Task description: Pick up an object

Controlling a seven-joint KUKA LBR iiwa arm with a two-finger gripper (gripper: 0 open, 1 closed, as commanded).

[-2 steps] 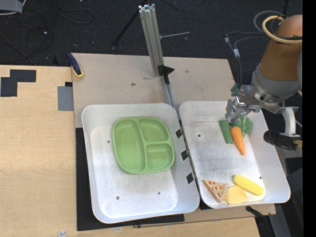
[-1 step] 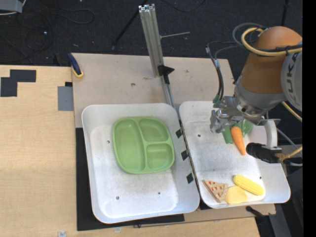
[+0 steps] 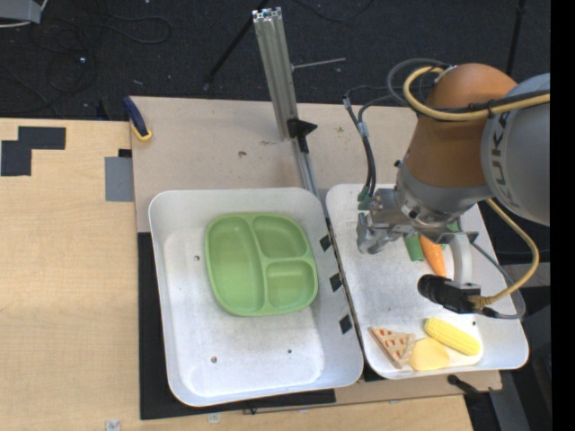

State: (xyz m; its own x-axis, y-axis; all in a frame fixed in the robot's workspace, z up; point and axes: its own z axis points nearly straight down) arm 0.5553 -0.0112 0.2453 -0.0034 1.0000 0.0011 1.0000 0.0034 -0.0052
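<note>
The grey two-finger gripper (image 3: 375, 238), its state impossible to tell, is hovering in the right white bin (image 3: 395, 303), with the orange plastic carrot (image 3: 433, 256) lying just right of it, long axis running top to bottom

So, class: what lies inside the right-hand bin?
In the right bin: a carrot, corn cob, pizza slice and a yellow piece. The arm covers the bin's far part, so anything there is hidden.
</note>
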